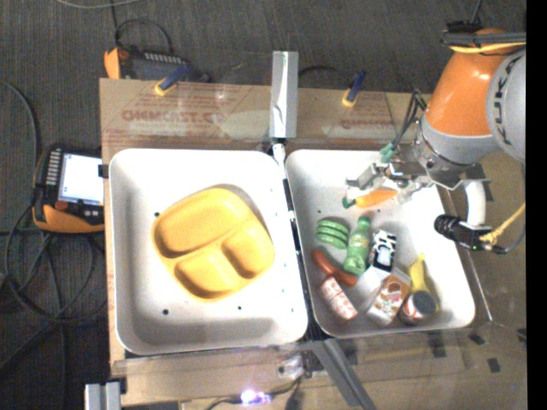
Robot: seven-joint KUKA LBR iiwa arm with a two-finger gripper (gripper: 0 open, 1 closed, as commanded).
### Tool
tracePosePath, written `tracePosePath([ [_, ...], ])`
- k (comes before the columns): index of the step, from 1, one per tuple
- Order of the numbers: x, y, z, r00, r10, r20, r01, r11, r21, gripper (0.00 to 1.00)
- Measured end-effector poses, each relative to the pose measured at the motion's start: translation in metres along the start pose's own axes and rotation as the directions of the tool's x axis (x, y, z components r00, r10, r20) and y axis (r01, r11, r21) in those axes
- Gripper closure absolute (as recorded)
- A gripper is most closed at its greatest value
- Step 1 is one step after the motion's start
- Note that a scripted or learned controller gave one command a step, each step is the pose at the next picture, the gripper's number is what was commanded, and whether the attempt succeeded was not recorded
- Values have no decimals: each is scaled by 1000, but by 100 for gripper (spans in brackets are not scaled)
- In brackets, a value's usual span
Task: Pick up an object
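While the arm point(474, 92) reaches over the right bin point(461, 310), its end effector point(382, 178) hangs above that bin's upper part, just over an orange carrot point(376, 198). Whether the carrot is pinched or merely lies beneath the metal parts I cannot tell, and the pictures do not show if the end effector is spread or pressed together. Judging by this position, the carrot looks like the object being tried for, since it sits apart from the other items and is easier to reach.

Below the carrot, the right bin holds a crowded heap: a ribbed green piece point(332, 232), a green bottle point(359, 244) just beside it, a black-and-white item point(384, 249), a red sausage-like piece point(334, 268), a small red-and-white tube point(338, 298), a carton point(389, 299), a yellow banana point(419, 273) and a round can point(417, 307) near the lower corner. Many touch one another, which would make a clean grasp there harder.

Left of the carrot, across the divider, the left bin point(137, 314) carries a yellow divided tray point(214, 242), lying at a slant with its compartments bare. Both bins rest on the tabletop point(197, 114).
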State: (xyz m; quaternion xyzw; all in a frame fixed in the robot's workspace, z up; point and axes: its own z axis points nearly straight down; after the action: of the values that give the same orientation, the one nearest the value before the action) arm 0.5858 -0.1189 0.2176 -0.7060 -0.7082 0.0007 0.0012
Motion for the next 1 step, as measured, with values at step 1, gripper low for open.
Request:
tracePosePath([
  [1,-47,17,128,997,79,3,-79,997,-10,0],
])
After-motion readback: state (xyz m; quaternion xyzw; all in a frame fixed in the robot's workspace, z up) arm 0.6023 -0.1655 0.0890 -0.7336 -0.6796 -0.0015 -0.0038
